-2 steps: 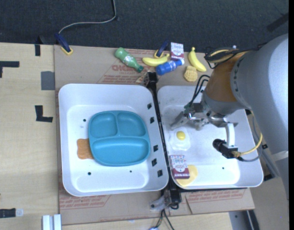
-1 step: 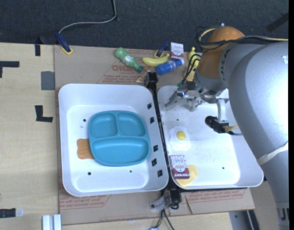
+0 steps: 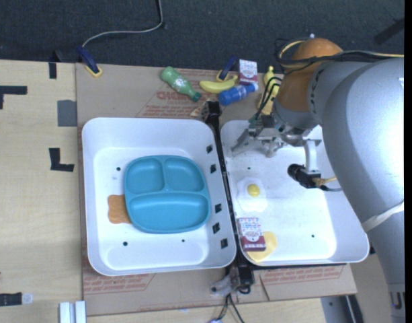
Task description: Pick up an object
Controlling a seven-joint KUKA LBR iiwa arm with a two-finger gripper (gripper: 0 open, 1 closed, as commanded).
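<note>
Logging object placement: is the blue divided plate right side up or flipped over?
Right side up: the blue divided plate in the left bin shows its three hollow compartments facing the camera.

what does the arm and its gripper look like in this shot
The arm is bulky, rounded and light grey, with an orange band above the wrist. Yellow and black cables loop over the orange part. The gripper is a small grey metal unit with thin fingers. A pale stripe crosses the arm's lower casing.
</note>
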